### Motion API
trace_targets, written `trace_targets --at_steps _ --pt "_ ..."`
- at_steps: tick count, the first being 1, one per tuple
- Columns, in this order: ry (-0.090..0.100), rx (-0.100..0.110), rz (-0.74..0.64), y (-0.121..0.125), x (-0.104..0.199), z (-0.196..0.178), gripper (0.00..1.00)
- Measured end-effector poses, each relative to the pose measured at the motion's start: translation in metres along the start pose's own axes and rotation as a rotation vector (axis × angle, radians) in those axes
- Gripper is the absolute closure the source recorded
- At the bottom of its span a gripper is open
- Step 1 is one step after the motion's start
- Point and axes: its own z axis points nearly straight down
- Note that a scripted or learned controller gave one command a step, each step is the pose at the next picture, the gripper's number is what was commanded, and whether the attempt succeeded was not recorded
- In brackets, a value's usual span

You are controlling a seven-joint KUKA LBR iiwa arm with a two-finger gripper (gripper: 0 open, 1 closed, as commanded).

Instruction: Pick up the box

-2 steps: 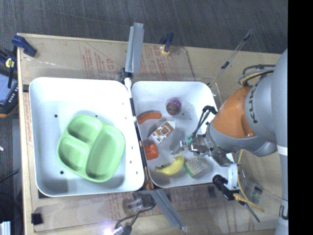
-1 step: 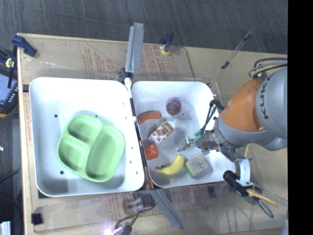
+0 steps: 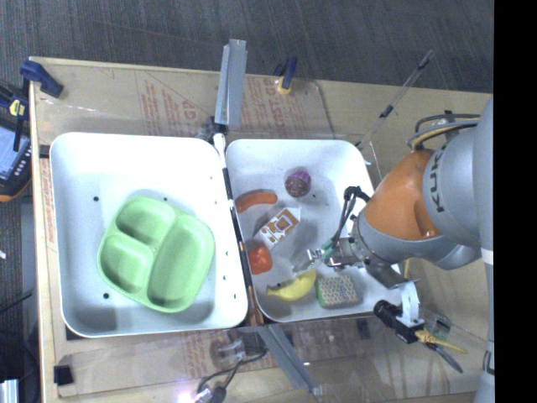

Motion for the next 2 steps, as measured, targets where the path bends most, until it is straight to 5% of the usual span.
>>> trace_targets --at_steps 1,2 --pt "0.000 0.001 -0.009 0.069 0.072 -0.002 0.00" --pt "0.001 0.003 -0.033 0.120 0.074 0.001 0.00"
